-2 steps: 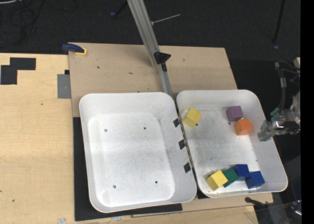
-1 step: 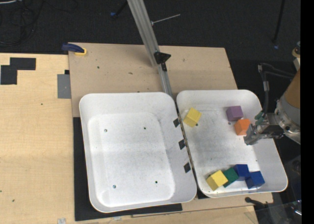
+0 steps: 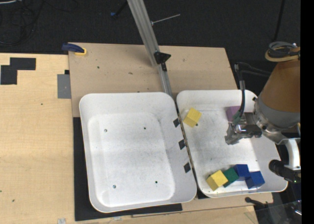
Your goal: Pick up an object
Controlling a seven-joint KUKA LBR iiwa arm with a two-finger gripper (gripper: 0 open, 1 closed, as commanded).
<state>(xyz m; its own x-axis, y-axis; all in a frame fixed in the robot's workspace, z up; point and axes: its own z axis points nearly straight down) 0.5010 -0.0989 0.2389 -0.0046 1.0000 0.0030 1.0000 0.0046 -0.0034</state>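
The gripper (image 3: 234, 136) is seen at the right of the frame, low over the upper right part of the right bin (image 3: 216, 98), hanging from the grey and orange arm (image 3: 279, 90) that enters from the right edge; whether it is wide or narrow cannot be told, as the metal parts are small and blurred, and nothing is seen held in it. Just above it, close to the bin's upper right corner, a purple object (image 3: 232, 112) is partly hidden by the gripper's body. A yellow block (image 3: 192, 117) is found to the left, near the bin's left wall and well apart from the gripper, tilted on an edge as far as can be judged. At the lower right of the same bin a cluster is made up of a second yellow block (image 3: 215, 180), a green block (image 3: 230, 175) and two blue blocks (image 3: 248, 176), lying touching or nearly so. The blocks are judged to be light, stiff and smooth-sided, unlikely to be harmed by a firm squeeze, and best taken across two flat opposite faces. The lone yellow block is judged the easiest target, since clear floor lies round it, though the bin wall stands close on its left. The clustered blocks would be crowded by their neighbours. The left bin (image 3: 98, 105) lies beside it, with a slanted metal rail (image 3: 144, 26) above both.
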